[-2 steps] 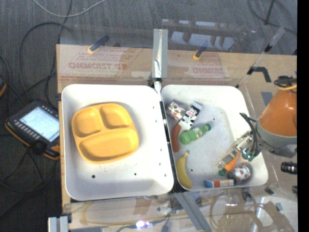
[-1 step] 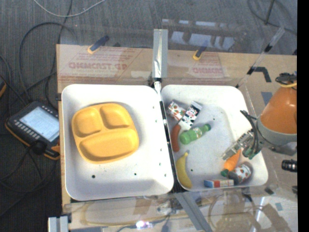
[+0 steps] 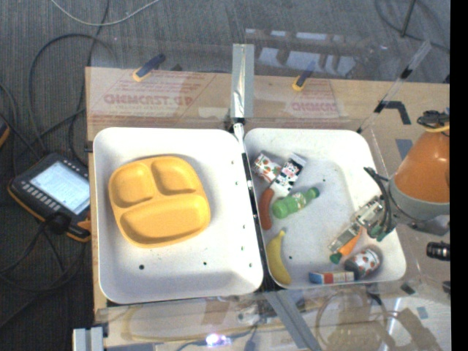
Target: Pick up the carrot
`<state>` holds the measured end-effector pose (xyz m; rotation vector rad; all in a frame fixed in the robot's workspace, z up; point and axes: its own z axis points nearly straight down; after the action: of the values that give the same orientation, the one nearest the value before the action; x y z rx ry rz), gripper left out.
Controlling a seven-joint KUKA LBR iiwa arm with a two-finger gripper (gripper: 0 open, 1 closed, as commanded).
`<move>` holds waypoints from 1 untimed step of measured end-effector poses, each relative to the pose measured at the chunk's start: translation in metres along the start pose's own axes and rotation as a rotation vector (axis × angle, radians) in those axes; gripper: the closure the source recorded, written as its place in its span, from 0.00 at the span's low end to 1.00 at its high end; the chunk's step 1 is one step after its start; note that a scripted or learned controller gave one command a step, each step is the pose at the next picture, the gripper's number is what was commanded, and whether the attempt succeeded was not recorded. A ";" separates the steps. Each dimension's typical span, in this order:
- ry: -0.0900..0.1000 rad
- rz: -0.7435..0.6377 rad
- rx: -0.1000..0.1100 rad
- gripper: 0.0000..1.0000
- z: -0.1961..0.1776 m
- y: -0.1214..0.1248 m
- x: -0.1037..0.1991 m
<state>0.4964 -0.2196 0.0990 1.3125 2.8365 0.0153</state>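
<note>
Counter with two white bins, right bin (image 3: 344, 139) holds carrot (image 3: 346, 246) near its right wall, long axis slanted lower-left to upper-right, directly under the gripper (image 3: 363, 221); can't tell jaws' state or any grip.

Single fixed camera above bench (image 3: 110, 93), slanted down, both bins (image 3: 175, 269) framed.

yellow divided plate (image 3: 159, 199) in the left bin; banana (image 3: 277, 258) and green bottle (image 3: 295, 202) in the right.
</note>
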 end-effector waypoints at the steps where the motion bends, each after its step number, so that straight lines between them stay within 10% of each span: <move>1: 0.003 -0.002 -0.003 1.00 -0.008 0.003 0.001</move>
<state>0.4977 -0.2168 0.1068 1.3098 2.8393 0.0217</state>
